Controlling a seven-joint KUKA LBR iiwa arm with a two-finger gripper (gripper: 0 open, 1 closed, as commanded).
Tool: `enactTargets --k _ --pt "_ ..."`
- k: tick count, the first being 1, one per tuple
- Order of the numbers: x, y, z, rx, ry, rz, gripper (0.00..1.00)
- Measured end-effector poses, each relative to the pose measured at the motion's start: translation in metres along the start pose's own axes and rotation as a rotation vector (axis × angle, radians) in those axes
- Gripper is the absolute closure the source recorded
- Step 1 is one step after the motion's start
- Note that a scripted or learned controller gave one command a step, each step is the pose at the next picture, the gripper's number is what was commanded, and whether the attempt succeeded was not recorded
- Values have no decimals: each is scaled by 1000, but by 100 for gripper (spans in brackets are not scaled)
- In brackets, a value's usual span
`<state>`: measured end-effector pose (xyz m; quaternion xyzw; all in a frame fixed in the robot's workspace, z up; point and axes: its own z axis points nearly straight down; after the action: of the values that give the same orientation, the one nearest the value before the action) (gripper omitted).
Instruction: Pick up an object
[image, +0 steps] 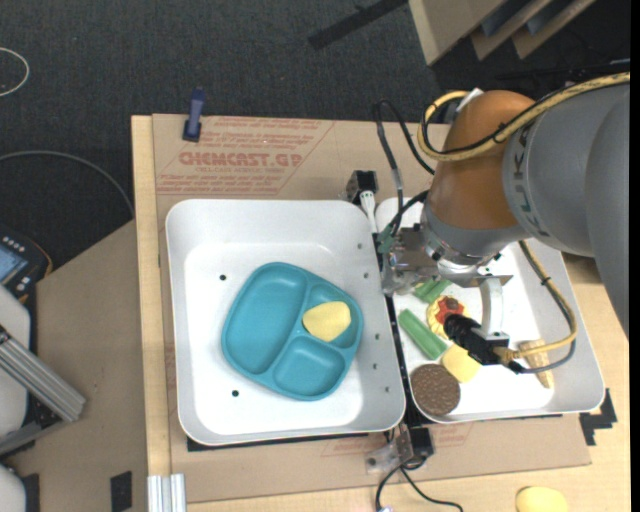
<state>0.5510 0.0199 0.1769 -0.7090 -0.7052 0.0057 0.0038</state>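
My gripper (437, 283) hangs low over the back of the right bin (570, 380), under the orange band and grey wrist that hide most of it. Just below it lie several small items: a green stick (421, 334), a second green piece (433, 290) right at the gripper, a red and yellow toy (445, 312), a yellow block (461, 364) and a brown round disc (436, 389). I see nothing lifted off the bin floor. In the left bin (200, 250) a teal divided plate (270, 325) carries a pale yellow lump (327, 320).
The arm's grey body (575, 170) covers the right bin's back right part. Cables (545, 350) loop over that bin's right side. The bins stand on a cardboard sheet (250, 150) with a blue clip (193, 116) at its back left. A yellow object (538, 498) lies off the bench at the front right.
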Motion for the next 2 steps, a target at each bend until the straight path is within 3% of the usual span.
enactTargets --k 1,2 --pt "-6 -75 -93 -19 4 -4 100" --pt "-21 15 -19 -12 1 -4 100"
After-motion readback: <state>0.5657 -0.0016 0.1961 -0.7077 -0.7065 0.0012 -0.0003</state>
